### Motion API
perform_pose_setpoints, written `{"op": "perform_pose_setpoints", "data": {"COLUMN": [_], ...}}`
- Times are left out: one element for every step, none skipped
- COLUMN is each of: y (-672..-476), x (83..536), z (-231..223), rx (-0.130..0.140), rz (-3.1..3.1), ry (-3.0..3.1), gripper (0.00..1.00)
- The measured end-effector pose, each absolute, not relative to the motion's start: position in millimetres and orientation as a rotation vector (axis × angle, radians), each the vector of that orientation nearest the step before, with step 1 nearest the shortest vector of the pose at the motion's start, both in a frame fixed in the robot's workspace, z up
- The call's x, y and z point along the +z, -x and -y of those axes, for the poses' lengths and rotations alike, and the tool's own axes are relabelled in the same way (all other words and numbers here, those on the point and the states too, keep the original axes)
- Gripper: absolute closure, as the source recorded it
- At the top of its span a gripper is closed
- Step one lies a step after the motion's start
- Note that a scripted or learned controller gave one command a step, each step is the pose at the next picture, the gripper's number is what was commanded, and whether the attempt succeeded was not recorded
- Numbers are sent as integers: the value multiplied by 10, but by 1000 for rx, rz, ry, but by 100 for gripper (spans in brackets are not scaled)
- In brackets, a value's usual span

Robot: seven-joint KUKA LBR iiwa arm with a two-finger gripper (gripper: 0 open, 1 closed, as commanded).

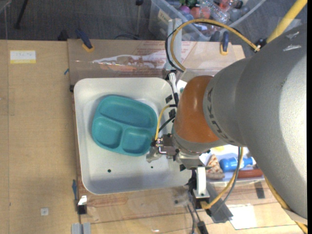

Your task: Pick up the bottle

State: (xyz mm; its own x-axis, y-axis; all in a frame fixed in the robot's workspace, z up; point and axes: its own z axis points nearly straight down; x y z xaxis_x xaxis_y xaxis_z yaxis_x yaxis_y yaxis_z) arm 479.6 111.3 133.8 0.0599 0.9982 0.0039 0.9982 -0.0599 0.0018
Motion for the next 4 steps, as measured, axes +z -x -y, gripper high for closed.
{"op": "perform_pose_setpoints", "data": {"y": [-4821, -4788, -4844, -4861], "x": [899, 1422, 1336, 1332], "z": [-1731, -843, -963, -975], "rx": [-17, 8, -4, -10], "rz": [1471, 1443, 1232, 1132], "ry": [2779, 2796, 2928, 2976], "gripper": [0, 0, 0, 0]}}
